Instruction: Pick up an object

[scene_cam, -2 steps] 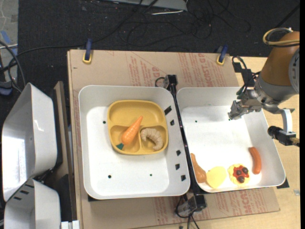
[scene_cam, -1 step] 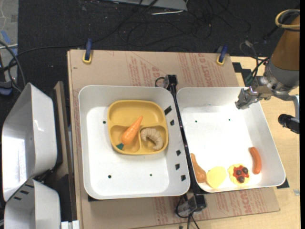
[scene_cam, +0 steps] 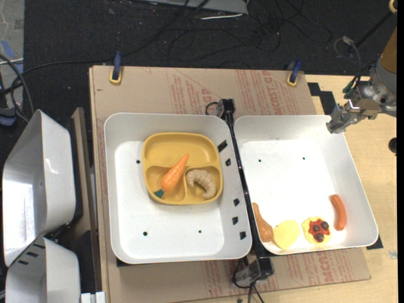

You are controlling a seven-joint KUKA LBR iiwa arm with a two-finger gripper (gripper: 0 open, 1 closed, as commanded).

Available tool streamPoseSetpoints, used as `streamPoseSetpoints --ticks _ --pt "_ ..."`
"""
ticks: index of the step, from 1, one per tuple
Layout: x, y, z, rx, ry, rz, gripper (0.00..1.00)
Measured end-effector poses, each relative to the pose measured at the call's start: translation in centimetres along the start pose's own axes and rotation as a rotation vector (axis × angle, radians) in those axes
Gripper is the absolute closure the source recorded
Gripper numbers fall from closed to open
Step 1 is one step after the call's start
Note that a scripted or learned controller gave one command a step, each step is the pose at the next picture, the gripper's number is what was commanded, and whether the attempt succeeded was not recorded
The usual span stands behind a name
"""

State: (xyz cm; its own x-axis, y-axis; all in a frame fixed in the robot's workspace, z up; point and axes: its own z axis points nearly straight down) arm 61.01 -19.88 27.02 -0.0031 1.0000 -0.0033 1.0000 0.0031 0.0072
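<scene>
Brown board covers my tabletop (scene_cam: 189,84), and on it sit the two white bins, side by side. The left bin (scene_cam: 126,232) carries a yellow divided plate (scene_cam: 180,145), the biggest thing in play; a carrot (scene_cam: 175,173) lies slanted across its divider and a pale shrimp (scene_cam: 202,182) curls in the compartment just beside it.

Over to the right bin (scene_cam: 297,182), and everything here is crowded along the near edge. From its left corner: a brownish drumstick (scene_cam: 262,223), then a round yellow piece (scene_cam: 286,233) touching it, then a small tart with red and dark berries (scene_cam: 317,230), and a little sausage (scene_cam: 339,211) standing apart toward the right wall. The middle and far part of that bin is bare white.

And my tool (scene_cam: 336,122)? It hangs at the far right corner of the right bin, above the rim, well apart from all the food. It's small and dark from here, and I cannot tell whether it is wide or narrow. Nothing sits in it that I can see.

So, by my reckoning, the pick has not begun: no item is chosen, none lifted. All that is left is everything: travel over a target, come down, close and raise. The sausage looks the nearest candidate, though that's only my guess.
</scene>
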Motion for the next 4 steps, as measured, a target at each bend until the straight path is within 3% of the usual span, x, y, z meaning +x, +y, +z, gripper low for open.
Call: streamPoseSetpoints --ticks 4 --pt "19.8 0.8 3.8 0.009 0.005 -0.005 1.00"
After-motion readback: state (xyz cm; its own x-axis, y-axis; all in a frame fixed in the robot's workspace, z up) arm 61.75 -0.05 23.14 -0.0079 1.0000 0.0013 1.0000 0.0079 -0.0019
